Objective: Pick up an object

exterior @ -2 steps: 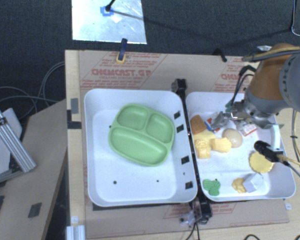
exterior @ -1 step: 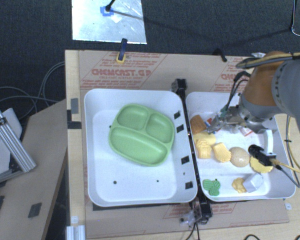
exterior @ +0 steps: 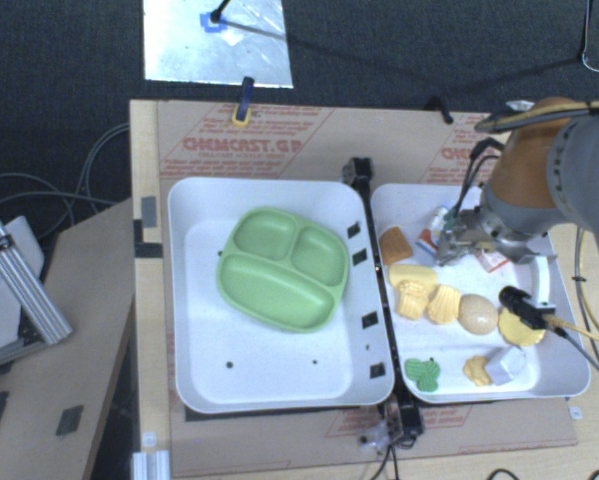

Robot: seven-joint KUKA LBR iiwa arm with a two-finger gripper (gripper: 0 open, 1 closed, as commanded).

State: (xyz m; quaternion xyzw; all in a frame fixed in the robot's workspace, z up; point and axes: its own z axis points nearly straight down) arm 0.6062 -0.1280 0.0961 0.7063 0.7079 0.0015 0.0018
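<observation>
Jaws state can't tell; gripper (exterior: 457, 236) low in right bin (exterior: 564, 368), crowded by orange block (exterior: 396, 242) and yellow pieces (exterior: 427, 298).

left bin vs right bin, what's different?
The left bin carries one green divided plate; the right bin carries many small food toys. The gripper is over the right bin, not the left bin. Both are shallow, white and side by side.

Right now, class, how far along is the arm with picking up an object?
Nothing looks lifted yet. The claw is low over the right bin, near the toy foods, which lie on the bin floor. The green tray sits in the left bin. Grasping and lifting remain.
</observation>
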